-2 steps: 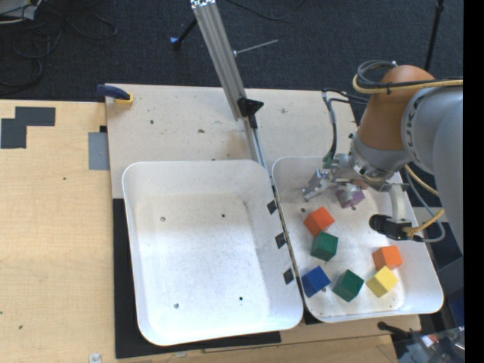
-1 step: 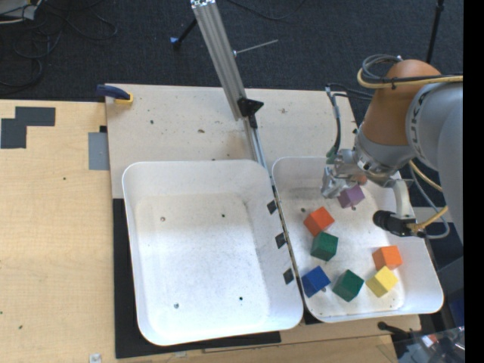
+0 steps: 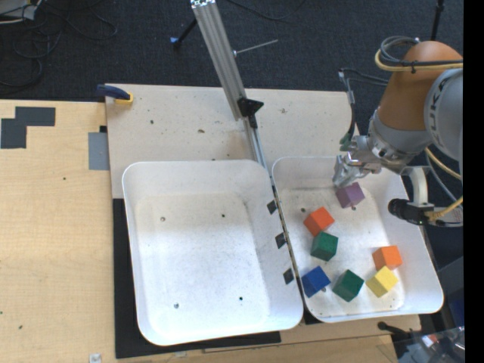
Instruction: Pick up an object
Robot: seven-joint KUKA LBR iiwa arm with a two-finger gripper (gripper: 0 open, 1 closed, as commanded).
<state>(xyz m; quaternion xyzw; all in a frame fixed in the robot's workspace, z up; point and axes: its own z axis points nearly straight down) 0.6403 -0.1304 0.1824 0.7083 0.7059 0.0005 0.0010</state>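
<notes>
In the right bin [image 3: 423, 297] lie several coloured blocks. A purple block [image 3: 350, 196] sits toward the bin's back, directly under my gripper [image 3: 346, 177], which hangs over it from the right on the grey and orange arm. Whether the gripper touches the purple block I cannot tell. Further forward are an orange block [image 3: 318, 220], a dark green block [image 3: 324, 246], a blue block [image 3: 315, 280], a green block [image 3: 349, 285], a yellow block [image 3: 383, 281] and a second orange block [image 3: 387, 257].
The left bin [image 3: 144, 203] stands beside the right one, with black clips [image 3: 280, 240] along their shared rim. A slanted metal post [image 3: 227, 66] rises behind the bins. A black cable [image 3: 412, 210] loops at the right bin's edge.
</notes>
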